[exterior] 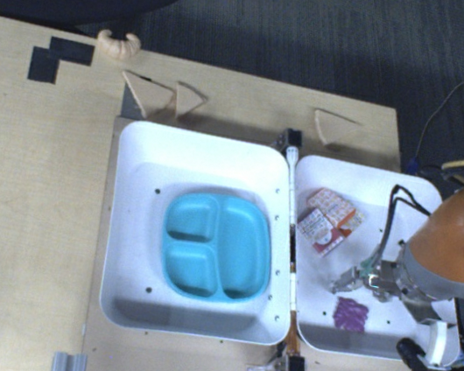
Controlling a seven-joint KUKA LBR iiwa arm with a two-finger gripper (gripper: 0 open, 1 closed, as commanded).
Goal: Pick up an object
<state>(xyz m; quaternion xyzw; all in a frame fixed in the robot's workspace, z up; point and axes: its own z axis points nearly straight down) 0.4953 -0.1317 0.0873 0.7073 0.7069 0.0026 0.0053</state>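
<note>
In the right bin (pixel 409 189) lie a snack packet (pixel 327 220) with red and white print, near the far left part, and a small purple object (pixel 351 314) near the front wall. My gripper (pixel 352 280) hangs low over the bin floor, just above the purple object and to the right of the packet. Nothing shows between its fingers. The grey arm with its orange band (pixel 453 241) comes in from the right.
The left bin (pixel 142 164) holds a blue three-compartment tray (pixel 216 244). A black divider strip (pixel 289 226) runs between the bins. Cables (pixel 407 202) loop over the right bin's far corner. Wooden bench surrounds both bins.
</note>
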